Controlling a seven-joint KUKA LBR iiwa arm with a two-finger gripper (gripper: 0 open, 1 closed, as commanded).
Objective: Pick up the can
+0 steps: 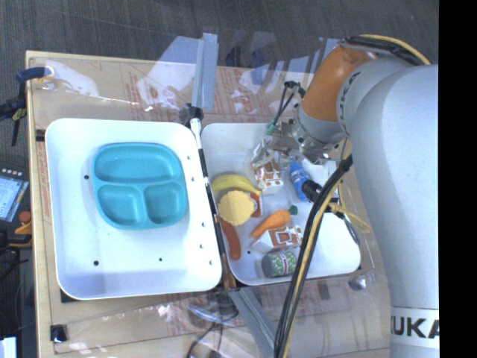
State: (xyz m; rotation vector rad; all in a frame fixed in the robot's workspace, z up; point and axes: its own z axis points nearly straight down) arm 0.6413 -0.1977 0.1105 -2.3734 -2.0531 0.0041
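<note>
The big grey arm point(387, 125) reaches over the right bin point(339, 263) on the table point(112, 80). The left bin point(67, 252), just beside the right bin, holds a blue tray point(140, 183). The claw point(287, 142) is low at the far end of the right bin, among small toys. I cannot tell what it has hold of. The can point(279, 263) lies at the near end of the right bin, well apart from the claw. So the can is not picked up yet.
</note>
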